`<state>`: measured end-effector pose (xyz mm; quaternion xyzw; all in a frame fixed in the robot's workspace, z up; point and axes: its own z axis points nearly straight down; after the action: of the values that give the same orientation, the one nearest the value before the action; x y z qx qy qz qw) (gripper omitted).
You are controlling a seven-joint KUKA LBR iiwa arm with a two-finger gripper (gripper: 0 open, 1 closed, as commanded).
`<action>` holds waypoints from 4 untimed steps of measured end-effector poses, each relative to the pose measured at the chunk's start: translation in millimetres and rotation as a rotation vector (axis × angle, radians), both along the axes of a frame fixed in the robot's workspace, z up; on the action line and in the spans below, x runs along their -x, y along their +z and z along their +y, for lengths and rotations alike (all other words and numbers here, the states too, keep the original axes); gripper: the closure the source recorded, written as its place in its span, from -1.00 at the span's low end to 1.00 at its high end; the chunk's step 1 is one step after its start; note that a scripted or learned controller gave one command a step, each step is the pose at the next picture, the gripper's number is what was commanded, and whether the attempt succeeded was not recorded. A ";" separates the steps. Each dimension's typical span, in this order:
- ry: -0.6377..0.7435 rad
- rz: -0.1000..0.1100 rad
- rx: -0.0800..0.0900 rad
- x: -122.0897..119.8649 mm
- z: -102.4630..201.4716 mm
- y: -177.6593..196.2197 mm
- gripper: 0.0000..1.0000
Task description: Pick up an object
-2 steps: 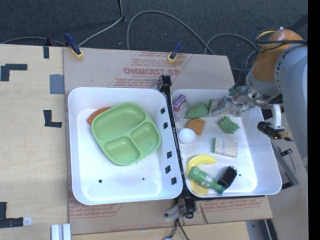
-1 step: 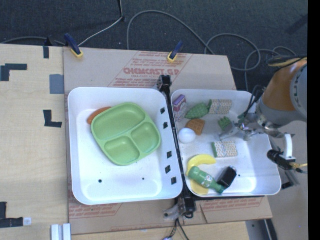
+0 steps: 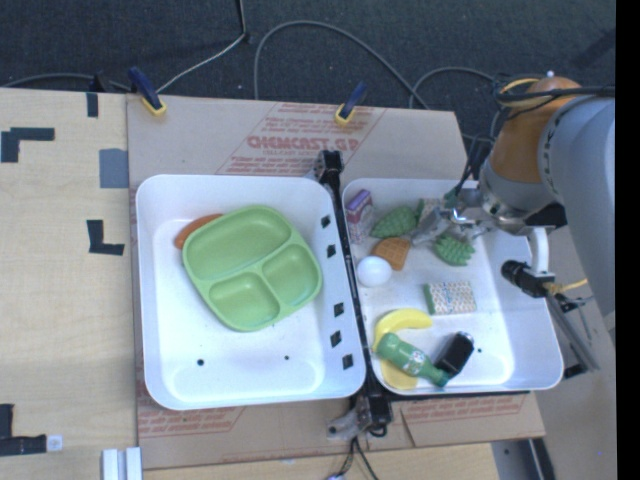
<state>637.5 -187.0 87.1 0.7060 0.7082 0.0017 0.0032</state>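
My gripper [image 3: 447,222] reaches in from the right and sits low at the back of the right bin [image 3: 500,268]. It is between a green leafy toy [image 3: 398,218] on its left and a green spiky toy [image 3: 456,250] just in front of it. It looks close to both, but I cannot make out contact. A brown cone [image 3: 395,253] and a white ball [image 3: 374,271] lie a little further left. Nothing is visibly lifted.
The right bin also holds a purple packet [image 3: 358,208], a patterned block [image 3: 450,296], a yellow banana [image 3: 402,322], a green bottle [image 3: 412,358] and a black object [image 3: 456,353]. In the left bin a green divided plate [image 3: 252,266] lies over an orange item [image 3: 193,230].
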 end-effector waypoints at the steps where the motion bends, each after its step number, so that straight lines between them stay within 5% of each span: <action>1: -0.002 0.006 0.002 -25.2 37.4 -1.1 -1.00; 2: -0.003 0.007 0.000 12.7 -14.4 56.5 -1.00; 3: -0.002 0.005 0.000 25.2 14.1 -0.5 -1.00; 4: -0.001 0.006 -0.001 -18.3 2.7 16.1 -1.00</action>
<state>655.8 -184.3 103.2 0.7064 0.7078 0.0000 0.0004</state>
